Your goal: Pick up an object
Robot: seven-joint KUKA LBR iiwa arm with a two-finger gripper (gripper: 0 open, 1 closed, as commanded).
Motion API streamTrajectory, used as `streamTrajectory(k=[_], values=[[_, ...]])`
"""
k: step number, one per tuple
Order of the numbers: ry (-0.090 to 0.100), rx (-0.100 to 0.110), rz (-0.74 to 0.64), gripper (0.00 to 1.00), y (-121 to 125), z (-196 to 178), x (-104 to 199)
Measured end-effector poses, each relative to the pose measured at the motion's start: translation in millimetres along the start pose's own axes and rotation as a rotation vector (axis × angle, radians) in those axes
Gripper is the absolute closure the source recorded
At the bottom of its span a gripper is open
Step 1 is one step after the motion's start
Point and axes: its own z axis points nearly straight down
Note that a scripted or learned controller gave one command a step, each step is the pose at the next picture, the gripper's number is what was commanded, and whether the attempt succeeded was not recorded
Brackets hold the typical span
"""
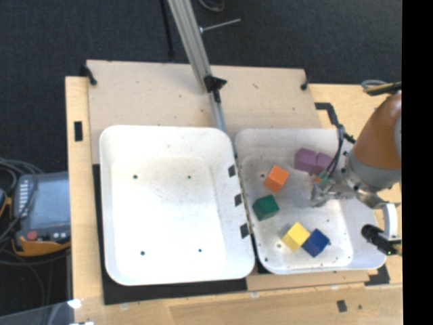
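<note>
The purple block (311, 160) lies in the right bin (338, 259), near that bin's far edge and toward its right side, and it is the piece nearest the claw (319, 196). The claw hangs low over the right bin, just on the near side of the purple block, toward the bin's right edge. Whether it is spread or pressed together I cannot tell, for its tip is small and dark against the bin floor, and nothing can be seen held in it. Above it rises the arm (379, 147), grey with an orange band, coming in over the right edge of the worktop (196, 80).

Left of the claw, an orange block (276, 178) sits tilted near the middle of the right bin. A green block (266, 206) lies just nearer than the orange one, close to the bin's left edge. Toward the bin's near edge, a yellow block (295, 236) and a blue block (315, 242) lie side by side, touching or nearly so, with the blue one on the right.

The left bin (115, 181) stands beside the right bin, their inner edges close together. A grey metal rail (193, 39) slants down from beyond the worktop's far edge toward the gap between the two bins.
</note>
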Motion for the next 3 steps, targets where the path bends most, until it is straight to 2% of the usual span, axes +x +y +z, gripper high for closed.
streamTrajectory(k=[1, 3], values=[[0.002, 0.002, -0.003, 1.0, 5.2, -46.6, -9.1], [0.002, 0.001, -0.011, 1.0, 10.2, -165.9, -16.0]])
